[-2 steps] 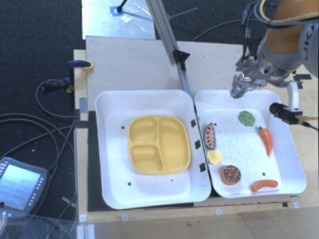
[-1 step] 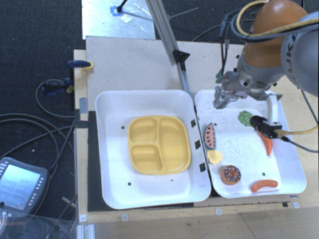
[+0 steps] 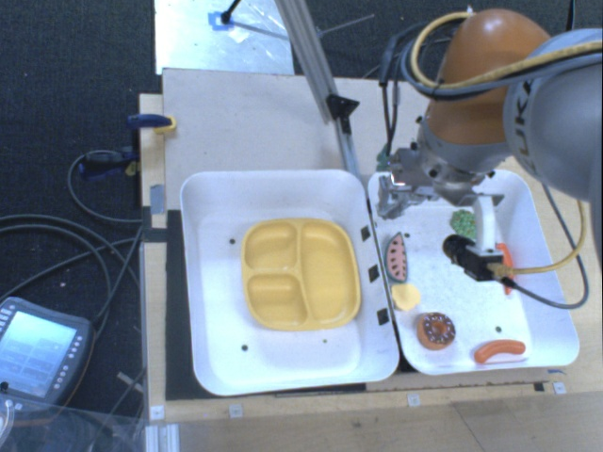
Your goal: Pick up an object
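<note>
Grey arm (image 3: 528, 92) reaches from right over right bin (image 3: 551, 342). Gripper (image 3: 429, 191) near bin's top left; grip state unclear. Below it: watermelon slice (image 3: 397, 257), donut (image 3: 436, 330), sausage (image 3: 499, 350). Yellow tray (image 3: 301, 273) in left bin (image 3: 212, 347).

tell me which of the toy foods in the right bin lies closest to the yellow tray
The watermelon slice. It lies at the right bin's left edge, beside the divider. The doughnut, sausage and green piece sit farther right.

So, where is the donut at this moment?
The donut lies in the right bin, near its front edge, between the yellow piece and the sausage.
</note>
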`<state>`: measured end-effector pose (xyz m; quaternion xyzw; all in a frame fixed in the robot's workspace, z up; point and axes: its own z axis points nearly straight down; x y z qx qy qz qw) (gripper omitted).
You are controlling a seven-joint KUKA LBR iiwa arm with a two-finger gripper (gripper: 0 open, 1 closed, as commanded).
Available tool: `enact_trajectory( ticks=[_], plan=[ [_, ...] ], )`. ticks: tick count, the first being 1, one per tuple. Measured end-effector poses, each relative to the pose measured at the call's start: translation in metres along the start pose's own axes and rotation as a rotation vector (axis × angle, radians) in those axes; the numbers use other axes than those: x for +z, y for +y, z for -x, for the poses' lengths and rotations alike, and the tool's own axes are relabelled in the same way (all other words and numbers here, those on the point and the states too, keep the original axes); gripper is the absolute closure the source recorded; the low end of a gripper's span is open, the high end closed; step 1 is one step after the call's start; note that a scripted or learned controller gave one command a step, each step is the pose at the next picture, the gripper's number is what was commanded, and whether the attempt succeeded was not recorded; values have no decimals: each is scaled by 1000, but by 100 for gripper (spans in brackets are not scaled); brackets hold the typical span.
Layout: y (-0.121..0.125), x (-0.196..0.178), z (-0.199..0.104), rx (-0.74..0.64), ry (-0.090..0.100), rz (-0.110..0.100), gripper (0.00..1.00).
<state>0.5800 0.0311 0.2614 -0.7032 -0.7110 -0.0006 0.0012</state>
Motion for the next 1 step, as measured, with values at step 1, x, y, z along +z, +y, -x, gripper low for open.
enact_trajectory(
  ticks=[1],
  plan=[
    [-25, 0, -51, -1, 0, 0, 100]
  ],
)
